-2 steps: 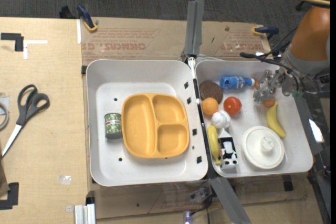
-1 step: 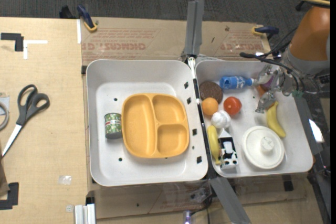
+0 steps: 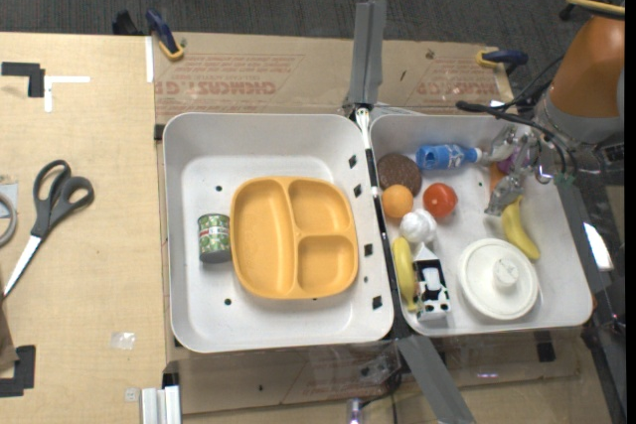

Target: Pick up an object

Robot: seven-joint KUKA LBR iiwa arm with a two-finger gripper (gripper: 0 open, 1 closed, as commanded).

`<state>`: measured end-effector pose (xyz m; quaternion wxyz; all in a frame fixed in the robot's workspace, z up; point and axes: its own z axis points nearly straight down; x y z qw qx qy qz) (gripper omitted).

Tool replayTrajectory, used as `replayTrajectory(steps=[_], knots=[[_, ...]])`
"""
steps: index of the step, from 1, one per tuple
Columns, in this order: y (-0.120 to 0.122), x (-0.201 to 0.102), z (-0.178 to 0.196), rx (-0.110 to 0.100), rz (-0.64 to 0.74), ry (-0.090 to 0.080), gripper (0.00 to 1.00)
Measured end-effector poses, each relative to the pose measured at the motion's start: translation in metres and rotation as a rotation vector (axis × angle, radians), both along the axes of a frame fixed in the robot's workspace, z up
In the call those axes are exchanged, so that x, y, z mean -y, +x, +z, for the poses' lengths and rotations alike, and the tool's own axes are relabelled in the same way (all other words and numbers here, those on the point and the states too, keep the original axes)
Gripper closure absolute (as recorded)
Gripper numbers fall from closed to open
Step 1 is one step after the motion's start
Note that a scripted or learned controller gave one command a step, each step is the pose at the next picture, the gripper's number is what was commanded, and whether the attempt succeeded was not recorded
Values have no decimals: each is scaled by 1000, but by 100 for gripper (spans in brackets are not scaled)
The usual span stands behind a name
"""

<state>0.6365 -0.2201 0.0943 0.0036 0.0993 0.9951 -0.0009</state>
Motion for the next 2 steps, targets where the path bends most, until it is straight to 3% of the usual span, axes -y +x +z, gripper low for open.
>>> replayTrajectory(steps=[1,2], knots=[[2,-1,11,7,3,-3,100],[2,-2,11,6,4,-1,0]])
